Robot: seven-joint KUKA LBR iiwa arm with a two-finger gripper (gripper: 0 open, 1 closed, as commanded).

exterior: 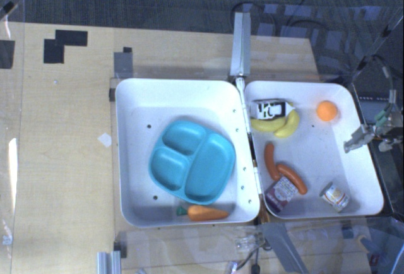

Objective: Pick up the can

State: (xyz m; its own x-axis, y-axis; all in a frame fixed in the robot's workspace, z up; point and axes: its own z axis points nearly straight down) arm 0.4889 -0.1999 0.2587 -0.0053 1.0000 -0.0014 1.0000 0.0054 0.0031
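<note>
The can (pixel 334 197) is small and silvery with a pale label. It lies tilted in the front right corner of the right bin (pixel 353 168). My gripper (pixel 361 138) shows as a grey piece at the right rim of that bin, up and to the right of the can and well apart from it. Nothing is visibly held in it. Most of the arm is hidden past the right edge.
The right bin also holds a banana (pixel 282 126) against a black-and-white pack (pixel 270 109), an orange ball (pixel 326 111), two sausages (pixel 284 170) and a purple pouch (pixel 281 193). In the left bin (pixel 136 140) lie a blue divided plate (pixel 192 162) and a carrot (pixel 205 213).
</note>
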